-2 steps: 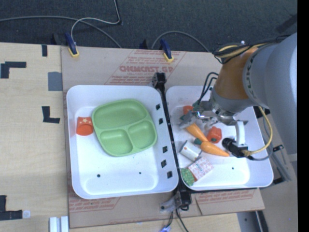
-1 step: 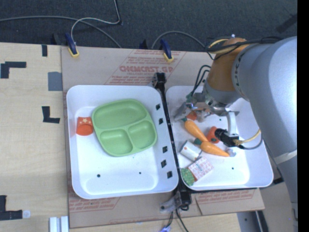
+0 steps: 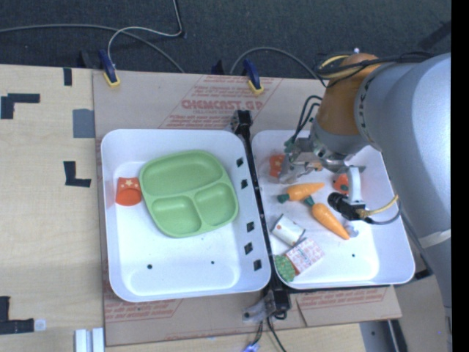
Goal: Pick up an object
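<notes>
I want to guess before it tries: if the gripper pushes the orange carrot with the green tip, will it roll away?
Probably a little. The carrot looks round and tapered, lying flat on the right bin's floor, so it would likely roll in a curve. It looks like smooth plastic, so maybe slippery. It seems stiff, not floppy.

There are two white bins [image 3: 121,270], one green plate [image 3: 189,192], one small orange cup [image 3: 128,191], two toy carrots [image 3: 305,191], one red thing [image 3: 275,166] partly hidden, one small white can [image 3: 288,231], one flat packet [image 3: 302,257], and two blue clamps [image 3: 109,70].
</notes>
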`<move>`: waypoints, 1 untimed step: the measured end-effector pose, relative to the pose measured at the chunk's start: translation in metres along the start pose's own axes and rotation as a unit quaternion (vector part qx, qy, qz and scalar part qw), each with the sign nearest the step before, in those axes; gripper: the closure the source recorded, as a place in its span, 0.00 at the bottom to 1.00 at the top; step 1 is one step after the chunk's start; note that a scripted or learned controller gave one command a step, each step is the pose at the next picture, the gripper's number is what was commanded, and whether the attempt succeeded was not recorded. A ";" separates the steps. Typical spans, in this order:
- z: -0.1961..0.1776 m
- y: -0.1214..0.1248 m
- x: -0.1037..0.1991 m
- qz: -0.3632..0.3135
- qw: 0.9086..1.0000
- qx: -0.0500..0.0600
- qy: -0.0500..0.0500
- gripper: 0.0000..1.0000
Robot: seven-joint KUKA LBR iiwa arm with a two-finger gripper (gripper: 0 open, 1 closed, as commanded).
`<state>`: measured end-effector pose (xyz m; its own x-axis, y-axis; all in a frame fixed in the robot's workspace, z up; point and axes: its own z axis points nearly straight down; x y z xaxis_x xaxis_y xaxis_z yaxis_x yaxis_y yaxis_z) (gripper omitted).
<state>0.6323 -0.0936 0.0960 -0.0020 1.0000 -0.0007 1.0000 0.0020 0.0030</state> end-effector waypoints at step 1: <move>0.000 0.000 0.000 0.000 1.000 0.000 0.000 0.00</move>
<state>0.6323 -0.0936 0.0960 -0.0018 1.0000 -0.0005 1.0000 0.0018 0.0032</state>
